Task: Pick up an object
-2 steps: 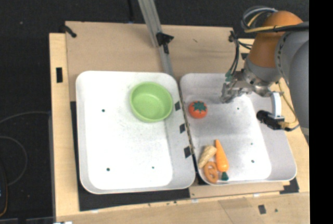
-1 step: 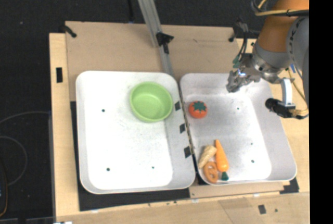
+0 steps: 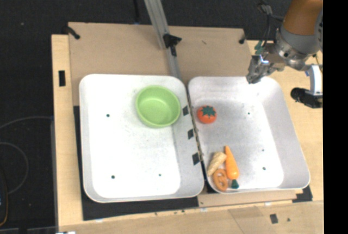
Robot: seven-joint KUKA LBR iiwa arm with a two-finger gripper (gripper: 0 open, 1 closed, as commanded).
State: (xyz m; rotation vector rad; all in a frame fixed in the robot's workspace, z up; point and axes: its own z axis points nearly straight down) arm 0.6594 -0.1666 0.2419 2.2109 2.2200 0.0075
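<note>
A grey two-finger gripper (image 3: 254, 76) hangs over the upper rim of the right white bin (image 3: 272, 118), right of frame centre; whether it is parted or closed cannot be told from here. No object sits in it. A small round red-orange toy tomato (image 3: 206, 114) lies alone near the bin's left wall, likely light, smooth plastic that may roll; a grip across its middle looks safest. A slim orange toy carrot (image 3: 231, 162) crowds a beige piece (image 3: 216, 161) and a round orange slice (image 3: 220, 178) at the lower left corner, tight against the wall. A green plastic bowl (image 3: 158, 106) rests in the left white bin (image 3: 109, 146), open floor around it.
</note>
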